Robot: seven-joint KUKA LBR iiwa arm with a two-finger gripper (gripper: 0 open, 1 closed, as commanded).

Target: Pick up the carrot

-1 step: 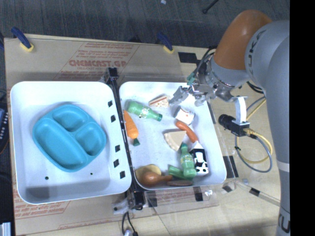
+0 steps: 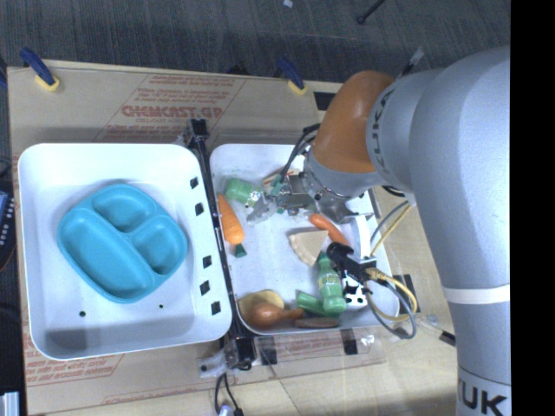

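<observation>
From above, the counter [image 2: 260, 89] carried two white bins side by side. The left bin [image 2: 52, 319] held a blue tray [image 2: 121, 241] with three compartments, lying tilted near its centre. The right bin [image 2: 269, 258] held the clutter. The carrot [image 2: 231, 222] lay along that bin's 9 o'clock wall, just beside the divider, its green end pointing toward 6 o'clock. A second orange piece [image 2: 325, 224] sat near the bin's centre, touching a pale wedge [image 2: 305, 248] just below it. A green bottle [image 2: 329, 284] stood toward 5 o'clock, and a brown and yellow lump [image 2: 264, 310] lay at 6 o'clock against the front wall. The arm [image 2: 434, 146] reached in from 3 o'clock, its orange band over the bin's 12 o'clock part. The jaws [image 2: 264, 202] hung near a green item [image 2: 236, 189], at about 2 o'clock from the carrot and apart from it; whether they were released or clenched could not be told.
</observation>
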